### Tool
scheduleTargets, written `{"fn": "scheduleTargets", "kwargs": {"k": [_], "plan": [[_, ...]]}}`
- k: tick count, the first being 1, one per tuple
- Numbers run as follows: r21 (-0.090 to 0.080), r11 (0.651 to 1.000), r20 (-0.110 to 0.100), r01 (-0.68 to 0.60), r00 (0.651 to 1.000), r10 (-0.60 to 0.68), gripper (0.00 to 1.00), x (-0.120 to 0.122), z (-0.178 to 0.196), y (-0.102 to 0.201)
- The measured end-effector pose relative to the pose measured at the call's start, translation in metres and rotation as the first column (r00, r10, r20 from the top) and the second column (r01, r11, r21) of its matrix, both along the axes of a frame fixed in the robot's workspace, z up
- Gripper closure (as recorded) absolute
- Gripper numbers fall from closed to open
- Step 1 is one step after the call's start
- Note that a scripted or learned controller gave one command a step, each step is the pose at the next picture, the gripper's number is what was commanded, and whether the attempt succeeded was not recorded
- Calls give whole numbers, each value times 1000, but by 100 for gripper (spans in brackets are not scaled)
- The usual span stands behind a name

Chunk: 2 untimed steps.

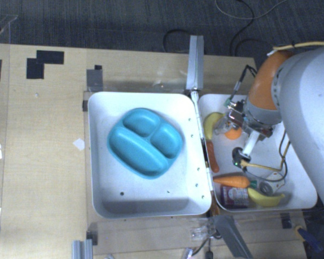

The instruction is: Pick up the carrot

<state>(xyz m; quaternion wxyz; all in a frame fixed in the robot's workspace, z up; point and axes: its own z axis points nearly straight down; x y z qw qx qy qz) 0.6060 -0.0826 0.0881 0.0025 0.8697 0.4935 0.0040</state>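
Observation:
The carrot is orange and tapered. It lies flat near the front of the right bin, pointing left toward the divider. The gripper hangs from the grey arm's orange-banded wrist over the back left part of the same bin. It is well behind the carrot and apart from it. A small round orange object and a yellow-green fruit sit right under and beside it. Nothing visibly hangs from the gripper.
A yellow banana and a dark red can lie just in front of the carrot. A thin red-orange stick runs along the divider. Cables loop over the right bin. The left bin holds a blue divided plate.

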Motion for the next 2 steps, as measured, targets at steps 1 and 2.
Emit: {"fn": "scheduleTargets", "kwargs": {"k": [1,2], "plan": [[0,1000,4,-8,1000,8,100,2,12,2],[0,1000,-4,-6,1000,6,100,24,122,69]]}}
